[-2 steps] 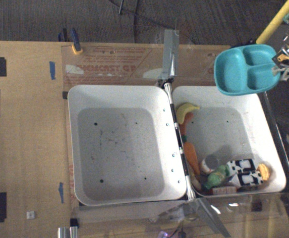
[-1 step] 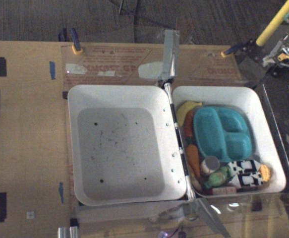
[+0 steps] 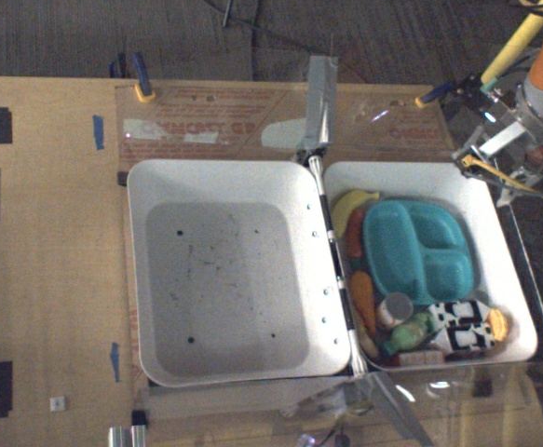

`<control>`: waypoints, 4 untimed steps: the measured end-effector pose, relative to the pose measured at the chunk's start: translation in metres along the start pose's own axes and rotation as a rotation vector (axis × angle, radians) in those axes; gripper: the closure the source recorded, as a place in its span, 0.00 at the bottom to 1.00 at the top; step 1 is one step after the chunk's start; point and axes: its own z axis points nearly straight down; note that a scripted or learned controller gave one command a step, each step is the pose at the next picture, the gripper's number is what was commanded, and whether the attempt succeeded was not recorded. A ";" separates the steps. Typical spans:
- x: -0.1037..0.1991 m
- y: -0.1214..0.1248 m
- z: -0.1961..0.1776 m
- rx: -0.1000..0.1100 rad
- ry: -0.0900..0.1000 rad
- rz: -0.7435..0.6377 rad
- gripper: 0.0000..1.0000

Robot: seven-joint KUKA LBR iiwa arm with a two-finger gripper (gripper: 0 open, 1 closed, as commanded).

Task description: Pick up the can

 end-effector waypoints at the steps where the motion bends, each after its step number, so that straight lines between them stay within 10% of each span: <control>1: -0.001 0.016 -0.026 -0.003 0.002 0.155 0.00; 2: -0.004 0.006 0.121 0.008 0.014 0.167 0.00; 3: -0.006 0.008 0.114 0.004 0.007 0.165 1.00; 4: -0.005 0.021 0.027 -0.002 0.002 0.254 1.00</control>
